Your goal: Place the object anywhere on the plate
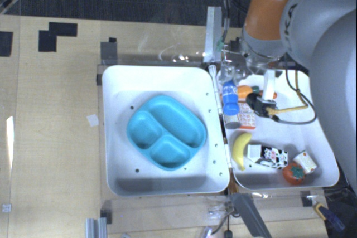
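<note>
- The gripper [230,76] is hanging at the far left corner of the right bin [326,159], just beside the wall shared with the left bin; whether it is parted or closed cannot be told from this angle.
- A blue bottle [229,98] is lying directly under the gripper, against the dividing wall, and it is not clear whether the tool is touching it.
- A small packet with red print [247,117] is sitting just beside the bottle's near end, and an orange piece [245,90] is resting next to the bottle on its right.
- A banana [240,149] is lying nearer the camera along the same wall, curving toward the bin's front.
- A black-and-white box [269,156] is sitting to the banana's right, with a red fruit [292,174] and a small white-and-orange carton [306,161] close by in the near right corner.
- The grey arm [329,36] with its orange band [266,3] is reaching in over the right bin.
- The blue divided plate [166,131] is resting in the middle of the left bin [120,178], well apart from the gripper.
</note>
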You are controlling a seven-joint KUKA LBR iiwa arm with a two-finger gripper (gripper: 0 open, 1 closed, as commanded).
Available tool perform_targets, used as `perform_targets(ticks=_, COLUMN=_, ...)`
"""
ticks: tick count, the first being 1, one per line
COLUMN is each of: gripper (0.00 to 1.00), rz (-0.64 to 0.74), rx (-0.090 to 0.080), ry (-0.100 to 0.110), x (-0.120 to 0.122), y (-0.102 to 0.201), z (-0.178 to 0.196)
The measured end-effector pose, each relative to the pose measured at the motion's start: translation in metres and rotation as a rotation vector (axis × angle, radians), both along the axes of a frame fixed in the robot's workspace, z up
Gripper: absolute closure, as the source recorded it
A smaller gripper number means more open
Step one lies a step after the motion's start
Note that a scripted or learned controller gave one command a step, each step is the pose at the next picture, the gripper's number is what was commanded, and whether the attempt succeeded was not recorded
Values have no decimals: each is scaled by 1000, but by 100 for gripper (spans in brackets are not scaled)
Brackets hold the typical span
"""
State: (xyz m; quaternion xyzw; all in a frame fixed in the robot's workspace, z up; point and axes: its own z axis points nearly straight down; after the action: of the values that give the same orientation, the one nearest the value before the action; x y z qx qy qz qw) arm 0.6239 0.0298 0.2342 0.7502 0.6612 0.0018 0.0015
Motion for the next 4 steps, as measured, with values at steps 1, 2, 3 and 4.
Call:
perform_targets(ticks=1, gripper=100, rz=40, rx=0, ry=4, x=-40, y=99, z=-11)
perform_targets(ticks=2, gripper=0, rz=40, rx=0, ry=4, x=-40, y=99, z=-11)
perform_targets(ticks=3, gripper=0, rz=405, rx=0, ry=2, x=-105, y=162, z=-81)
perform_targets(ticks=4, gripper=0, rz=462, rx=1, ry=-1, x=-36, y=195, z=-123)
